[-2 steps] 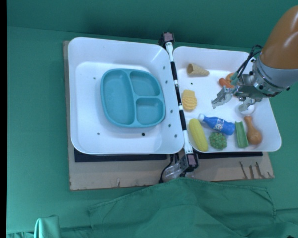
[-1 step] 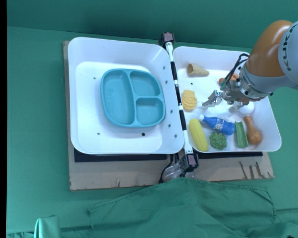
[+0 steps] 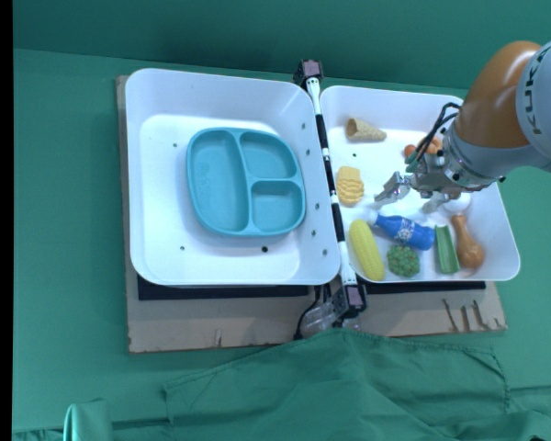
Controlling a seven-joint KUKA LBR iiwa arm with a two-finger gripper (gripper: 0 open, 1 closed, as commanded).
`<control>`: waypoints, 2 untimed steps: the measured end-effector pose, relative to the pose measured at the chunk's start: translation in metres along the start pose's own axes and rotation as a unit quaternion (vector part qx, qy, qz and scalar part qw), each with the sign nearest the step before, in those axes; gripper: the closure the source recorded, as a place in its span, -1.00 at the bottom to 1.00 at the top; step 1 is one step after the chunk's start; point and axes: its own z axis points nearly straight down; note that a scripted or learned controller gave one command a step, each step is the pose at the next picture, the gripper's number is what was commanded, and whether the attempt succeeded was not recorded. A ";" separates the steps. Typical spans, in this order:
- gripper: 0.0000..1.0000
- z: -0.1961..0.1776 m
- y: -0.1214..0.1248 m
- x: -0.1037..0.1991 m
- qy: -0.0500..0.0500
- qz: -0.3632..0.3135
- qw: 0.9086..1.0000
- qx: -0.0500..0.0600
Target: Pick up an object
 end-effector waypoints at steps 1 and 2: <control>-1.00 0.002 -0.007 0.031 -0.002 -0.001 1.000 -0.006; -1.00 0.003 -0.037 0.007 -0.001 0.001 1.000 -0.009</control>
